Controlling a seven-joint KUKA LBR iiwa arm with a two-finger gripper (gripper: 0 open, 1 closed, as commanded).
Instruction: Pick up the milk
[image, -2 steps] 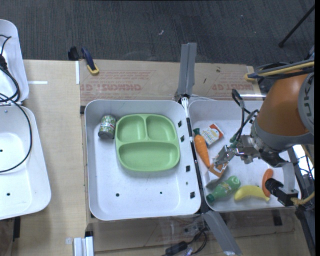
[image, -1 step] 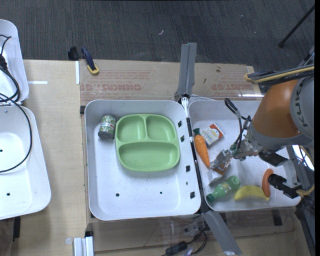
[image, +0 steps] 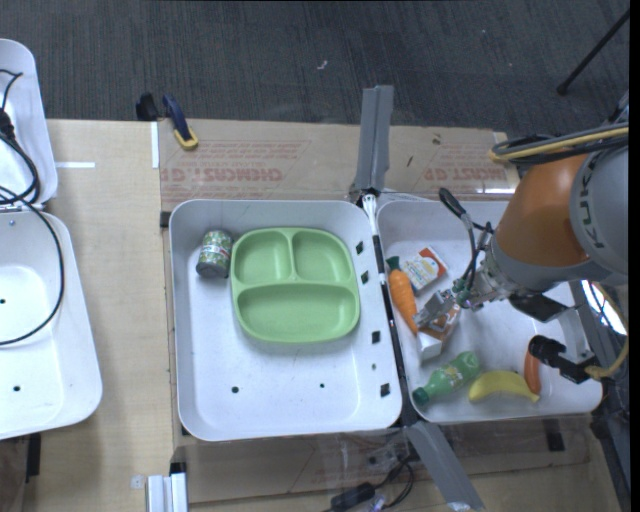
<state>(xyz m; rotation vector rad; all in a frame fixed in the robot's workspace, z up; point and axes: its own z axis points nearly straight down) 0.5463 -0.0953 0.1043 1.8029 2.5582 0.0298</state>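
I see the tool (image: 452, 300) down in the right bin (image: 500, 215), low over the milk carton (image: 432, 330), which lies just right of the carrot (image: 402, 300), with a green bottle (image: 448, 377) and a banana (image: 503, 387) nearer me. I cannot tell how the tool is set. The carton looks unlifted, so I judge the grasp and lift remain.

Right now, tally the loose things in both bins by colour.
Green: 3, the divided plate, the small can and the bottle
Orange: 1, the carrot
Yellow: 1, the banana
White with red and green print: 1, the carton
Unclear colour: 1, the item under the pincer
Total: 7
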